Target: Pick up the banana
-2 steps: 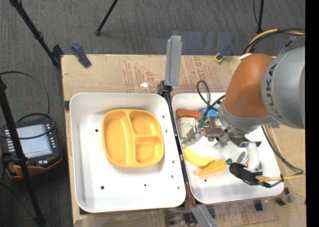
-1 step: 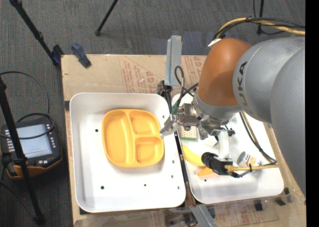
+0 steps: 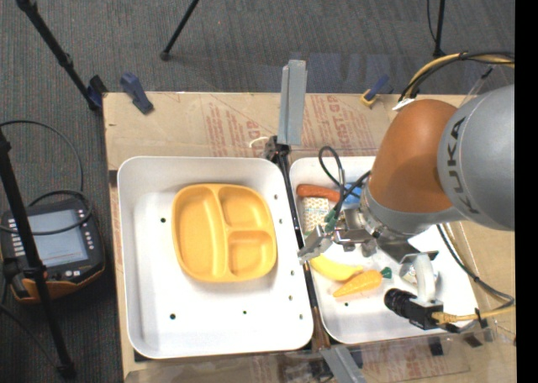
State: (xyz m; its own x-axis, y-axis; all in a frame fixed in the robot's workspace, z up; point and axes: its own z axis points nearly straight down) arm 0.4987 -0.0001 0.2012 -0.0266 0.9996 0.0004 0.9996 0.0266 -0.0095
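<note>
The banana (image 3: 333, 269) lies in the right bin (image 3: 458, 322) beside a toy carrot (image 3: 360, 284), so the claw (image 3: 329, 237) hangs just above it for a downward grab, though its opening cannot be told.

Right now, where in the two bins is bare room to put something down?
The left bin has bare floor in front of the yellow divided plate and along its left side. The right bin is crowded: the banana, a toy carrot and the arm fill it.
</note>
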